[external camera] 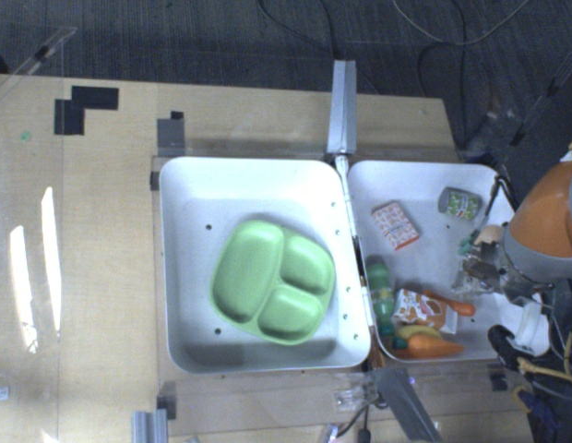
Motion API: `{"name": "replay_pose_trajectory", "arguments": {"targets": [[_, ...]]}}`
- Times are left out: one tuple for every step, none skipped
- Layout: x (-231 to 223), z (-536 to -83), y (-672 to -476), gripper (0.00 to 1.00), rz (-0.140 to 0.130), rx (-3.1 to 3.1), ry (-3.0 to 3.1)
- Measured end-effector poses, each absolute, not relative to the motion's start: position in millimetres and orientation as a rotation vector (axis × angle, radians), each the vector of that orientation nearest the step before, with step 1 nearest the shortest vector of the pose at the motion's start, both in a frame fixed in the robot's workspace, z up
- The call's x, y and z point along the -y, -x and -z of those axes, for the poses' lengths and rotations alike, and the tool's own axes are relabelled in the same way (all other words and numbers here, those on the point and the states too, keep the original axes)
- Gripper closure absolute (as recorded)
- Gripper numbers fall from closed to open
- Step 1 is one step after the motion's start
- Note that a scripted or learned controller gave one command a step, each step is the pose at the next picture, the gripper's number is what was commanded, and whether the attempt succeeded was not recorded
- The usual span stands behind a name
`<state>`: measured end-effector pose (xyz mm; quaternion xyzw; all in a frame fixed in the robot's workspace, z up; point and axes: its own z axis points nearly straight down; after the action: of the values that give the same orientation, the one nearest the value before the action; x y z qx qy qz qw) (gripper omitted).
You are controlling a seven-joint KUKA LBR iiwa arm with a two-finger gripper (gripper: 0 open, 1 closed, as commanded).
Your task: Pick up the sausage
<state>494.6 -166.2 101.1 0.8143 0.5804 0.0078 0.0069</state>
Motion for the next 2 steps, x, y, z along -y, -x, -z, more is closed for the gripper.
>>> {"name": "replay_pose_trajectory", "arguments": {"targets": [[166.4,-101.0,-494.5,0.0,-0.024,-1.814,-2.548],[174.3,-89.9,-492.3,0.0,-0.015,-2.274,-2.147]]}}
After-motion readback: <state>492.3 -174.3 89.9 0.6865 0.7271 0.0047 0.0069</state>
